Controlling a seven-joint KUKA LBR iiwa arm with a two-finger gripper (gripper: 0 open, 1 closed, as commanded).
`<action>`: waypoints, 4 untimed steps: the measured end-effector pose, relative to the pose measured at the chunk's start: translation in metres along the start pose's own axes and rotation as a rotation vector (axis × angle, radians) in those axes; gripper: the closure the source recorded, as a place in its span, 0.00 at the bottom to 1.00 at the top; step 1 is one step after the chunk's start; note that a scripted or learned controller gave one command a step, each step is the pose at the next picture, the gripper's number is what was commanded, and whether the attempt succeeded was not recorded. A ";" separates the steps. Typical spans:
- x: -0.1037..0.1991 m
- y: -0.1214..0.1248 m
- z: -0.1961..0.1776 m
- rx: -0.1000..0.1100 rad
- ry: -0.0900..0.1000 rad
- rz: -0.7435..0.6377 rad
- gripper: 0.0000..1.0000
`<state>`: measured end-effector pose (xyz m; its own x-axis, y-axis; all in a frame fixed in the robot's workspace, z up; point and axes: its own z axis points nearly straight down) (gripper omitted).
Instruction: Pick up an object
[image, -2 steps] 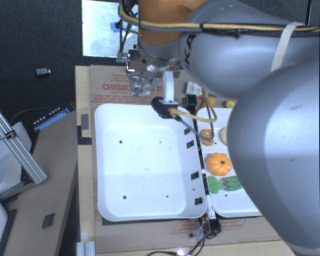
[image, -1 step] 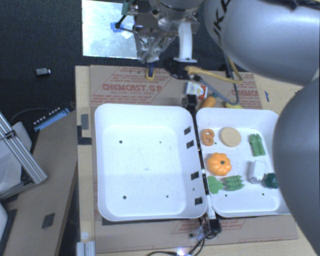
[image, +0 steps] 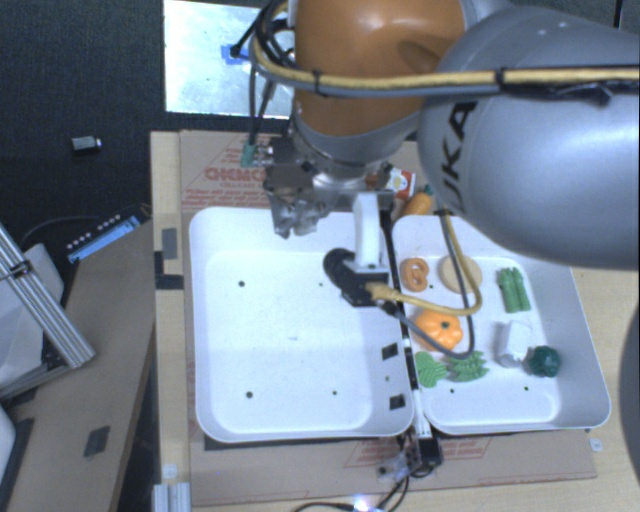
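Hovering at the far end of the left shallow white plastic bin (image: 280, 345), the grey metal gripper (image: 293, 220) sits close to the back rim. Honestly can't tell from this angle if it's open or closed. All the pickable stuff is over in the right shallow white plastic bin (image: 500, 402): an orange pretzel-shaped toy (image: 413, 272) next to a round beige disc (image: 463, 275), a ridged green bundle (image: 513, 289), a round orange pumpkin-ish toy (image: 433, 326), a leafy green plastic piece (image: 452, 368), and a small white cylinder (image: 510, 343) just beside a dark green ball (image: 543, 361).
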<state>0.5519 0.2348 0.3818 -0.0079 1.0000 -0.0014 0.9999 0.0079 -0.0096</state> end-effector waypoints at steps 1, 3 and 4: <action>-0.002 0.074 -0.025 -0.017 0.003 0.008 1.00; -0.013 0.116 -0.084 -0.013 0.003 0.008 1.00; 0.000 0.022 -0.031 -0.002 0.001 0.001 1.00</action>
<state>0.5745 0.2355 0.4122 -0.0071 1.0000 -0.0004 0.9999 0.0071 -0.0079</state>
